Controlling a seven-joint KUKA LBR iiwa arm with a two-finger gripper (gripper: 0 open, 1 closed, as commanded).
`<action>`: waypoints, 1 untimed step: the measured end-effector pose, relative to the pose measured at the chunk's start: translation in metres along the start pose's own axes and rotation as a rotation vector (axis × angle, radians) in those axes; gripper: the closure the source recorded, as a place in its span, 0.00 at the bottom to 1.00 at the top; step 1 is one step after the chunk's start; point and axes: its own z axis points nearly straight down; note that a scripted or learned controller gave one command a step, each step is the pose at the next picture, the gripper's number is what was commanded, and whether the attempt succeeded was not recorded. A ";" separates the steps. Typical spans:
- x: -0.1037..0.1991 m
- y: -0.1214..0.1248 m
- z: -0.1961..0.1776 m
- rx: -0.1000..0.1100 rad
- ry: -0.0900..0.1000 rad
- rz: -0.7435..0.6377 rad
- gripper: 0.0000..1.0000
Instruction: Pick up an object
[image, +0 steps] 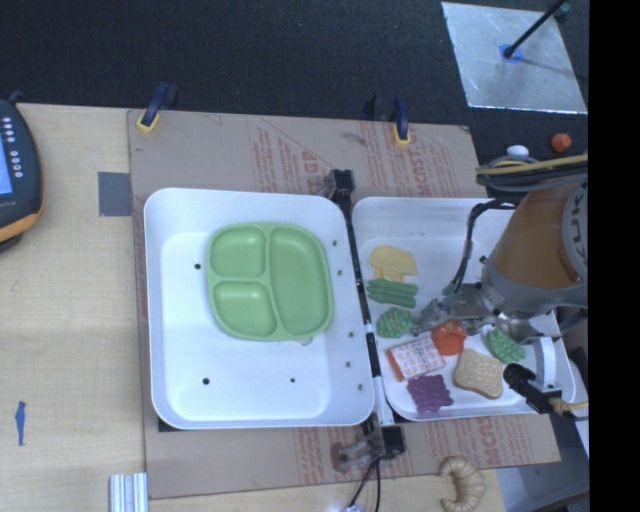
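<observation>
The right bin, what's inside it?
The right bin holds toy food: a yellow piece, green beans, a purple piece and bread. The arm covers its right side.

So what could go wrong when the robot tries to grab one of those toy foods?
The toys in the right bin are crowded. The tool sits low among the orange piece, the green bumpy piece and the red-and-white card, so it might pinch two at once or push one aside. The card looks flat, so it may be hard to get under and could slip. A nudge might also shove the bread slice against the bin's edge.
</observation>
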 end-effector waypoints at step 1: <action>0.001 0.004 -0.016 -0.008 -0.001 -0.008 1.00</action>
